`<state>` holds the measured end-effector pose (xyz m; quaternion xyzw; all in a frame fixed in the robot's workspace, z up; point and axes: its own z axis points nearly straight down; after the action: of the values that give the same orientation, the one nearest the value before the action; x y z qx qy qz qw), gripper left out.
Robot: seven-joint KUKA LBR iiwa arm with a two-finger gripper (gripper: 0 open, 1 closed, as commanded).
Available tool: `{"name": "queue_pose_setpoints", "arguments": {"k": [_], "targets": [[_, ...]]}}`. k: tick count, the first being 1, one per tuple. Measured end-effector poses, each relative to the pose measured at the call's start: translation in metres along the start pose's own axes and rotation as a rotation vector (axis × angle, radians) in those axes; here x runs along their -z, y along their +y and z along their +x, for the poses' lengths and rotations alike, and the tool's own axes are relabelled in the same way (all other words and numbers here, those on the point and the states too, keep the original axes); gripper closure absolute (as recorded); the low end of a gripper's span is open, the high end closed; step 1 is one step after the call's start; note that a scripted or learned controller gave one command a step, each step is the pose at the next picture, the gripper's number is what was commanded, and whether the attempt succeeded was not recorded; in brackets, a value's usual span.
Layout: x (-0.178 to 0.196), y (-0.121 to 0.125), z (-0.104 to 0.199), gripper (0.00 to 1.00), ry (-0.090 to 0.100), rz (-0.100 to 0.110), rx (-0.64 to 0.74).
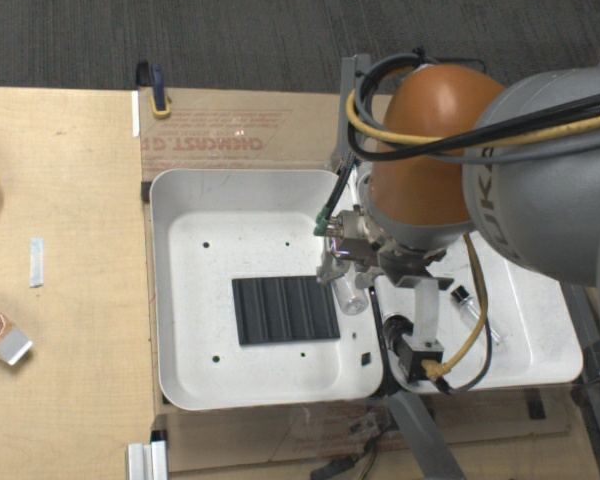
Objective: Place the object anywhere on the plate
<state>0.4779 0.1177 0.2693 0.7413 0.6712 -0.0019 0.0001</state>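
The grey arm point(540, 168) reaches in over the right bin point(525, 348), its orange band point(430, 148) uppermost, wrist pointing down. The tool point(348, 286) hangs just right of the dark ribbed plate point(285, 309) in the left bin point(180, 268) — something small and clear at its tip; grip unclear. Cardboard lettering point(215, 143) unreadable.

The left shallow white plastic bin point(180, 298) has bare floor along its far, left and near sides, giving free passage there. A dark ribbed rectangular plate point(283, 309) lies flat near its middle, low enough to pass over. The bin's right side is crowded by the grey arm with its orange band point(435, 138), looping yellow cables point(470, 343) and the gripper point(342, 268), which overhang the wall between the bins.
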Motion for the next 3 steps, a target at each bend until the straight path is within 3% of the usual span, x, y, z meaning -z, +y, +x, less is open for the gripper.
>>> {"name": "queue_pose_setpoints", "arguments": {"k": [1,2,3], "targets": [[-0.046,-0.008,0.070,1.00,-0.001,0.003,0.161],[-0.046,-0.008,0.070,0.00,-0.001,0.002,0.161],[0.024,-0.008,0.080,0.00,-0.001,0.000,-0.208]]}}
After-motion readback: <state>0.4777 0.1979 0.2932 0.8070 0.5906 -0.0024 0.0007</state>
